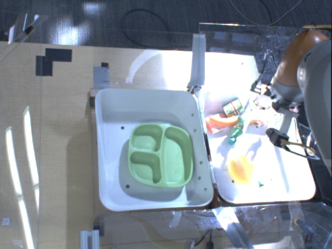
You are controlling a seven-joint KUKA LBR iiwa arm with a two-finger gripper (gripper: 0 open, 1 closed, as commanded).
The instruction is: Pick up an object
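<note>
One can [233, 107], one green tray [161, 155], two bins [106, 154]

The wooden bench [57, 139] bears two white bins [106, 139], apparently touching.

Hard, uneven light — the right bin [290, 188] is badly overexposed, its floor blown out to plain white so that the small things lying in it lose their edges and colour. The glare spills past its far rim onto the tabletop [62, 139] as a bright patch. The left bin [109, 154] is evenly lit and reads clearly, with a soft grey shadow along its inner walls and under the green divided tray [161, 154]. Pale streaks of reflected light cross the tabletop at far left. The dark floor beyond carries dull highlights. The arm [311, 71] at right is soft, slightly blurred.
</note>
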